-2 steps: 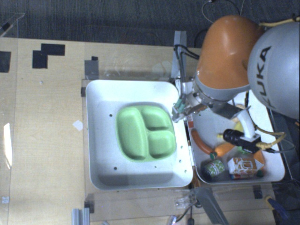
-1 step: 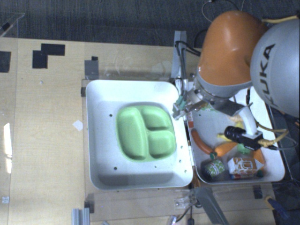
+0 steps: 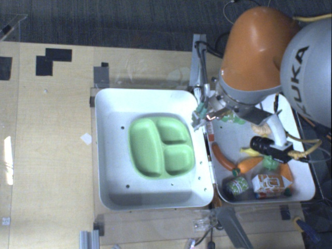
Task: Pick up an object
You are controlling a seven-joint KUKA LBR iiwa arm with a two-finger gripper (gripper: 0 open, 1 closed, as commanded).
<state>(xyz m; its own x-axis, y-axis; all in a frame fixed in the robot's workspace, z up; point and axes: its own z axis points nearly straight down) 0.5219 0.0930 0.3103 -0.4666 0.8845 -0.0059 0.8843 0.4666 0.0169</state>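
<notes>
Sausage (image 3: 223, 157) lies in right bin (image 3: 306, 188), long axis running 10-to-4 o'clock, carrot (image 3: 250, 164) just beside its 4 o'clock end. Gripper (image 3: 207, 113) hangs at 12 o'clock from it, above the bin divide; jaws' state unclear, nothing visibly held.

Hidden and cut-off parts

My arm (image 3: 259, 51) covers the right bin's (image 3: 306, 191) far half and runs off the right edge; I can't make out the gripper (image 3: 203, 113) fingers, and the carton's (image 3: 270, 184) print is too small to read.
</notes>
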